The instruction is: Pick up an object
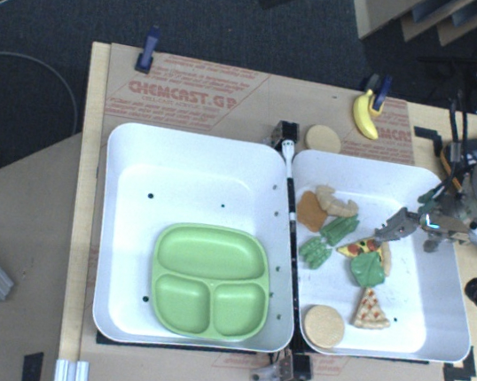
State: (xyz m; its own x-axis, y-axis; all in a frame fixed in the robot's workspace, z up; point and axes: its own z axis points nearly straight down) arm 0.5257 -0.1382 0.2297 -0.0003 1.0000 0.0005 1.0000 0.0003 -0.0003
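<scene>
Camera view: toy food (pixel 364 250) beside end effector (pixel 392 227)

— What are the two bins made of? The left bin (pixel 118 211), well away from the claw (pixel 391 229), looks like smooth white plastic with a slight sheen.

— Same for the right bin (pixel 435 306) under the claw. The green divided tray (pixel 209 279), far to the claw's left, is matt plastic.

— And the worktop (pixel 192 88)?

— Dull brown cardboard or board, printed in red. The banana (pixel 366 116) beyond the claw looks glossy plastic; the claw itself, grey metal.
</scene>
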